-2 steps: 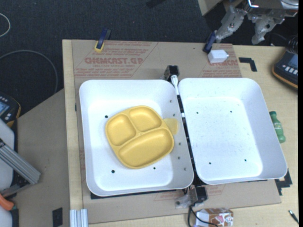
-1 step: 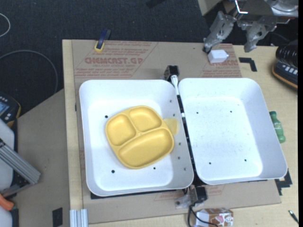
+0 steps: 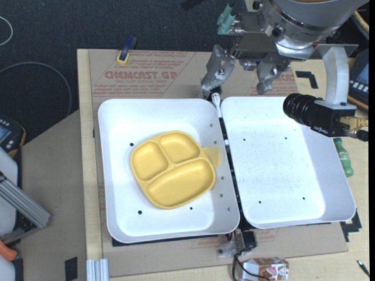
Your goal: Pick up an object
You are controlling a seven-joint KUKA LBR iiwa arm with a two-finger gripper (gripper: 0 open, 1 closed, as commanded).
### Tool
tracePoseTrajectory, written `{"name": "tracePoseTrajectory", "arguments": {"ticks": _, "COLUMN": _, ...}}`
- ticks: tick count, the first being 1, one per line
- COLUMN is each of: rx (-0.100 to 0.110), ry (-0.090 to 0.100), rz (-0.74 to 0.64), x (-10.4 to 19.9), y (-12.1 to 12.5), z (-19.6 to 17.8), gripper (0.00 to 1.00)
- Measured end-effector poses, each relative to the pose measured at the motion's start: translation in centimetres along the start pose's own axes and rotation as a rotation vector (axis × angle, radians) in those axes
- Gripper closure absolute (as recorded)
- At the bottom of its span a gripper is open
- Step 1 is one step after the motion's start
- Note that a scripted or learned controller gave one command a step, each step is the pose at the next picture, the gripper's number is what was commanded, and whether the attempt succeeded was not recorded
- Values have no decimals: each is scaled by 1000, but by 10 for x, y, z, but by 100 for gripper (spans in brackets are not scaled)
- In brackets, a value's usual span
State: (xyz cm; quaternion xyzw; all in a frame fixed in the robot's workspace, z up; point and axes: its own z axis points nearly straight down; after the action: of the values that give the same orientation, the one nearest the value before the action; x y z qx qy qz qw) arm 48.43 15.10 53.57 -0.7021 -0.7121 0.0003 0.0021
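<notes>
From my console, the gripper point(image 3: 241, 78) hung spread and empty above the bins' back edge, well apart from the yellow 3-compartment plate point(image 3: 172, 168) in the left bin point(image 3: 111, 157), whose shallow rim risked slipping between the fingers.

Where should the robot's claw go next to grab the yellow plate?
Probably toward the camera and left, then down. The gripper hangs open above the bins' far edge, holding nothing, while the yellow divided plate lies flat in the left bin. Aiming at the plate's rim seems best, since the fingers could close on it.
</notes>
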Motion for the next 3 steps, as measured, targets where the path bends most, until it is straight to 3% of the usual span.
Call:
{"name": "tracePoseTrajectory", "arguments": {"ticks": 1, "rx": -4, "ry": -2, "rz": 11, "x": -6, "y": 3, "z": -11, "gripper": 100}}
{"name": "tracePoseTrajectory", "arguments": {"ticks": 2, "rx": 3, "ry": -4, "rz": 10, "x": 22, "y": -5, "z": 36, "gripper": 100}}
{"name": "tracePoseTrajectory", "arguments": {"ticks": 3, "rx": -8, "ry": 0, "rz": 9, "x": 54, "y": -4, "z": -1, "gripper": 100}}
